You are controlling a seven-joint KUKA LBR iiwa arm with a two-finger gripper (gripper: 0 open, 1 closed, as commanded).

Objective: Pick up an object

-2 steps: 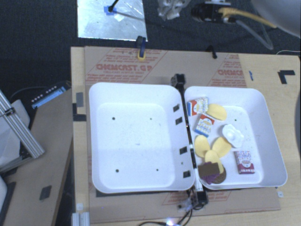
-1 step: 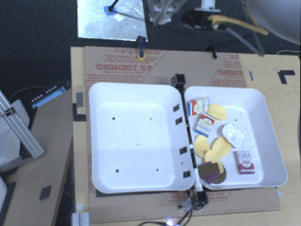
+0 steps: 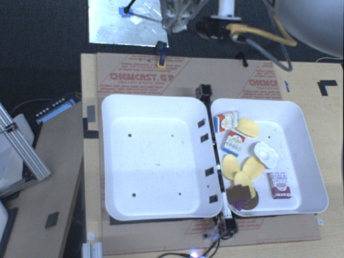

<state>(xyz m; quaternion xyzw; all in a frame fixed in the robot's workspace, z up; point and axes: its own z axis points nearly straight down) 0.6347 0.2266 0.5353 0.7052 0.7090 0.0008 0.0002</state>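
Objects for picking all lie in the right bin (image 3: 309,144), clustered toward its left wall. Nearest the camera sits a dark brown piece on a round dark biscuit (image 3: 242,195), just beside the divider between the bins. To its right lies a small red-and-white packet (image 3: 279,185), a little apart from the rest. Behind those, several pale yellow chips (image 3: 242,168) overlap one another, with a white lump (image 3: 266,153) touching the group on the right. Farther back are a small carton (image 3: 233,142) with red and blue print, another like it (image 3: 226,121) near the far left corner, and one more yellow chip (image 3: 248,127) beside it. The left bin (image 3: 115,144) lies beside the right one on the table (image 3: 91,79).

Beyond both bins, at the far edge of the view, the tool (image 3: 176,16) hangs high over a shiny metal sheet (image 3: 110,15), well apart from every object. Its fingers appear spread and pinch nothing, though the angle makes this hard to read.

Judging from this, the pick has not begun: the arm is parked clear. The next move calls for travelling over the right bin and choosing a piece that stands free; the red-and-white packet looks the easiest, since the chips overlap and may slide.
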